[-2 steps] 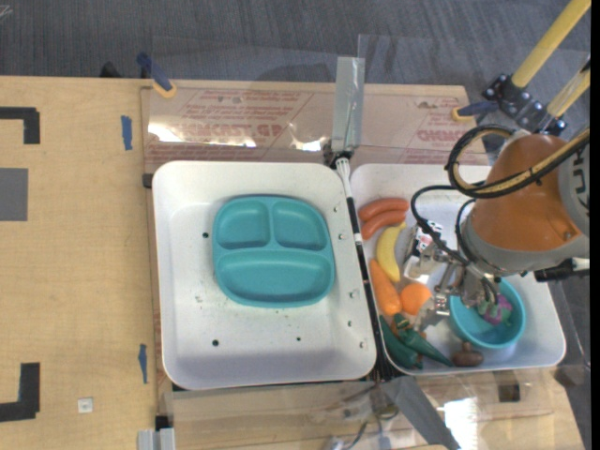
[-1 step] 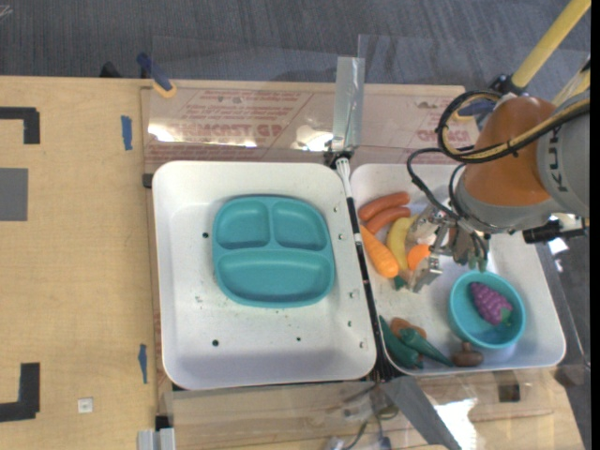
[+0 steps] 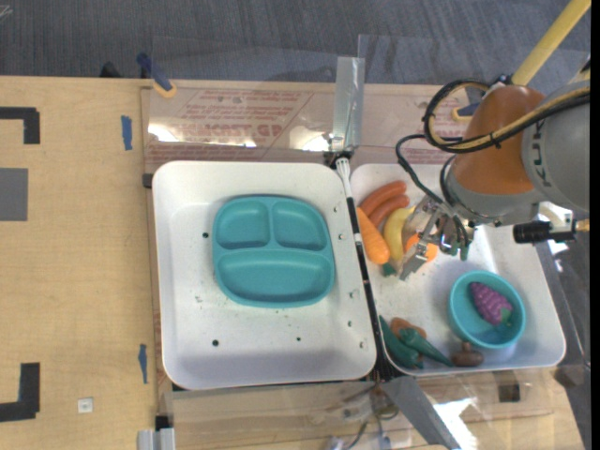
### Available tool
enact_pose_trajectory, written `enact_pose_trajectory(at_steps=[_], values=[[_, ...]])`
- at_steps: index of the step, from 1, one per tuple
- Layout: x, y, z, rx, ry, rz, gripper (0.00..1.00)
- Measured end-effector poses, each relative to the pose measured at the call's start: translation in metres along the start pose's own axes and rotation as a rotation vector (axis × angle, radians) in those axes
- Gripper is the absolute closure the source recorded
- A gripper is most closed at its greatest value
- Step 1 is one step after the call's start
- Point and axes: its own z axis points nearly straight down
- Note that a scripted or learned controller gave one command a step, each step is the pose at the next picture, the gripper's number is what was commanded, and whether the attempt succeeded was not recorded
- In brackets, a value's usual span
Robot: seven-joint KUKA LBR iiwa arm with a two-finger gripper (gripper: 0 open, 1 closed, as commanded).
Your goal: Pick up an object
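The gripper (image 3: 424,245) is hanging low in the right white bin (image 3: 553,345), near its back left corner. I cannot tell its state. The yellow toy banana (image 3: 398,230) is lying just left of it, long way front-to-back, beside orange toy carrots (image 3: 375,237).

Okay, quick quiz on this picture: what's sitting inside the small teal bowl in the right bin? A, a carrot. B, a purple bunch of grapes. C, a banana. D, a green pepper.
B: the teal bowl in the right bin holds a purple, bumpy bunch of grapes, while the banana and carrot lie outside it near the divider.
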Motion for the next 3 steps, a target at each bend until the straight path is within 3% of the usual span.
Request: enact_pose_trajectory(at_steps=[1, 2, 3], values=[[0.000, 0.001, 0.000, 0.001, 0.000, 0.004, 0.00], [-0.004, 0.003, -0.015, -0.002, -0.014, 0.001, 1.00], [-0.003, 0.003, -0.013, -0.001, -0.010, 0.000, 0.00]])
